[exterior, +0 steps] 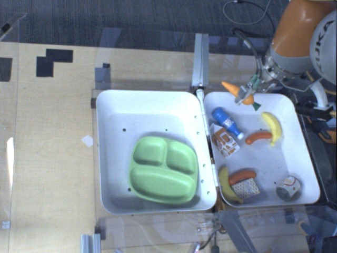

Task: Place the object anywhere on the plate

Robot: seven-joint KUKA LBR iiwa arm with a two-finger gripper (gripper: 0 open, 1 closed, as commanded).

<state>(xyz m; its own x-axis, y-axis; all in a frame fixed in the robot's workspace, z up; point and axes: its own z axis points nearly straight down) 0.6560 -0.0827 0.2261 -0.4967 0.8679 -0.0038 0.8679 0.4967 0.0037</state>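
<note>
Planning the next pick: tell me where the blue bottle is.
The blue bottle lies in the right bin, near its upper left corner, just above the snack packet and left of the sausage.

This is a robotics lab, not a home or shop. A pale wooden tabletop [52,157] carries two shallow white plastic bins [108,141] clamped side by side along a grey metal rail [199,62]. A grey industrial arm with an orange band [303,28] reaches over them, black cables [253,9] loop across dark grey carpet [131,9], and black square markers [52,61] sit on the wood.
</note>
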